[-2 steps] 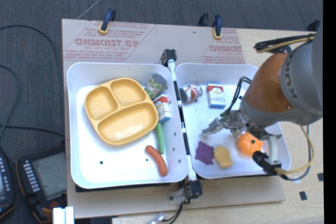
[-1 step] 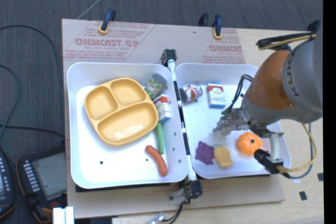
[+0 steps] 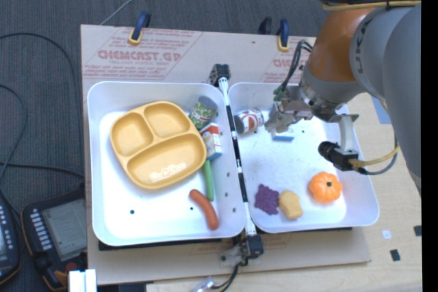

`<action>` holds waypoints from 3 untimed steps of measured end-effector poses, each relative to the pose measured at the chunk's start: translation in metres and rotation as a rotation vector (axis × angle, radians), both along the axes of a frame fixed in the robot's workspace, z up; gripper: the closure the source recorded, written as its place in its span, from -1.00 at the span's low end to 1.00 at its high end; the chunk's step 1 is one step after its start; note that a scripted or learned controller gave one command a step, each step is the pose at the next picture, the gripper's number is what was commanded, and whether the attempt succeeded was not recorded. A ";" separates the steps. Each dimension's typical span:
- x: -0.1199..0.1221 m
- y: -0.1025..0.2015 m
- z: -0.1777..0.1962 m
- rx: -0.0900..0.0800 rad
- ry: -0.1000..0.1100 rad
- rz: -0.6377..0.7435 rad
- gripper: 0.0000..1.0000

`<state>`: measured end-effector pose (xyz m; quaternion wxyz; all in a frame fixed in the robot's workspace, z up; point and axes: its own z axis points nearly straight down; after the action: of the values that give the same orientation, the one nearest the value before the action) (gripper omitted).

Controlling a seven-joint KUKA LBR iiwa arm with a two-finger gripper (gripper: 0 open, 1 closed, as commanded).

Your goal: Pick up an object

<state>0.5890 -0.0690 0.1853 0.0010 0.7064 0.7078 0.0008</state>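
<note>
My gripper (image 3: 280, 122) hangs over the upper left part of the right bin (image 3: 356, 215), reaching in from the right. A small blue block (image 3: 283, 137) lies right beneath its tip; whether they touch I cannot tell. Just left of the gripper, a red and white can (image 3: 248, 121) lies on its side. Along the bin's front sit a purple grape bunch (image 3: 267, 199), a yellow piece (image 3: 291, 204) and an orange pumpkin (image 3: 325, 187).
The left bin (image 3: 102, 215) holds a yellow divided plate (image 3: 159, 143), a green can (image 3: 203, 111), a small carton (image 3: 213, 141), a green stick (image 3: 208, 180) and a sausage (image 3: 204, 208). A black cable fitting (image 3: 337, 153) hangs off the arm over the right bin.
</note>
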 end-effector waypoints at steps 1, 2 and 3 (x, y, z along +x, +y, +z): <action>-0.091 0.042 0.027 0.000 0.004 -0.001 1.00; -0.091 0.042 0.027 0.000 0.004 -0.001 -1.00; -0.099 -0.050 -0.098 -0.002 -0.002 -0.004 -1.00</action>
<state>0.4896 -0.1190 0.0872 0.0024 0.7079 0.7063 0.0005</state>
